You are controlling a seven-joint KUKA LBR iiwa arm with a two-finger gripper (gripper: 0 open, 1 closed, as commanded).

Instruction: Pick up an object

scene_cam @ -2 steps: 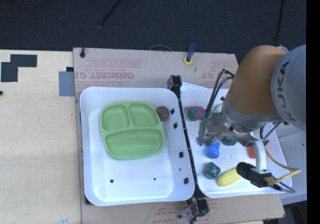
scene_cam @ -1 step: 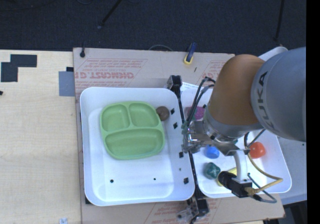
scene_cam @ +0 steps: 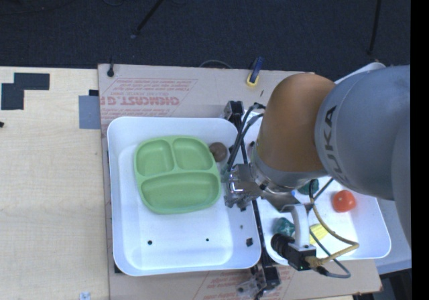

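Green divided plate (scene_cam: pixel 177 175) flat in left bin (scene_cam: pixel 127 238), long axis approx left-right, big compartment toward near edge, two small ones toward far edge. Small brown obj (scene_cam: pixel 218 151) just beside plate's right rim. Orange ball (scene_cam: pixel 344 201), teal obj (scene_cam: pixel 283 227), yellow obj (scene_cam: pixel 318 233) in right bin (scene_cam: pixel 382 238). End effector (scene_cam: pixel 236 188) over divider betw bins on worktop (scene_cam: pixel 47 178); open/closed: can't tell.

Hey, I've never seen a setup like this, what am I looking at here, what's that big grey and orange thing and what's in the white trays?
One camera looks down on a bench. The grey and orange bulk is a robot arm reaching in from the right, over the seam between two shallow white bins. The left bin holds a green divided plate with a small brownish object beside it. The right bin holds an orange-red ball, a yellow item and a teal one. The gripper is hidden beneath the arm, so I cannot tell whether anything is held.
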